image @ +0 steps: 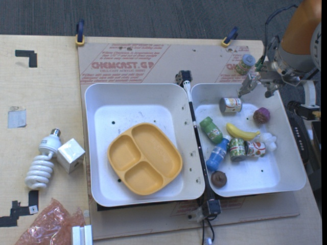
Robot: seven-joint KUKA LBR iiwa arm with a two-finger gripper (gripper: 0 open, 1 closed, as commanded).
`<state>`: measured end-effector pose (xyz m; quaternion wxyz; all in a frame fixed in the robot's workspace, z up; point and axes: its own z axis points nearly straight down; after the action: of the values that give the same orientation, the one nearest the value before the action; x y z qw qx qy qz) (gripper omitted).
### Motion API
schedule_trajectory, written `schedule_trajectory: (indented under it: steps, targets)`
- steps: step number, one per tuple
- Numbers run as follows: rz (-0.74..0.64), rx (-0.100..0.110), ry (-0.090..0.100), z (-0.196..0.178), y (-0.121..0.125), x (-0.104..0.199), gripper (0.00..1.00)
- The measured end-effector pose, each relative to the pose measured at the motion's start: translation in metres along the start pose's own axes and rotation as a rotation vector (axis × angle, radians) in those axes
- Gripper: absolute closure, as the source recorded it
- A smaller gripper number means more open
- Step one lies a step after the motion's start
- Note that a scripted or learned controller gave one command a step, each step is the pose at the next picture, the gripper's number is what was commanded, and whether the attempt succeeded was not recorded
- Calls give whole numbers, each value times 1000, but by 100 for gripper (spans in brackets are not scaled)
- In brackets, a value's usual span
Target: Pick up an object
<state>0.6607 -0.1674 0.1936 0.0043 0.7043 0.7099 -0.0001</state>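
Note:
The right bin (286,180) holds several small items: a silver can (231,105), a purple ball (261,115), a yellow banana (241,132), a green bottle (211,129), a blue bottle (216,155), a green can (237,149), a white and red toy (259,147) and a brown round piece (219,178). My gripper (258,88) hangs over the bin's far edge, just above and right of the silver can, with its two fingers spread apart and nothing between them.
The left bin (97,116) holds a yellow divided plate (144,158). A small jar (246,63) stands on the board behind the right bin. A light bulb (42,163), a white cube (70,154) and a red mesh bag (48,223) lie left of the bins.

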Motion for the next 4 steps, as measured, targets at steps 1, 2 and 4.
schedule_trajectory:
  steps: [1,2,4]
  targets:
    - [8,5,5,60,-2,-6,0]
    - [6,3,3,49,-1,-6,100]
    - [6,5,5,0,-1,31,0]
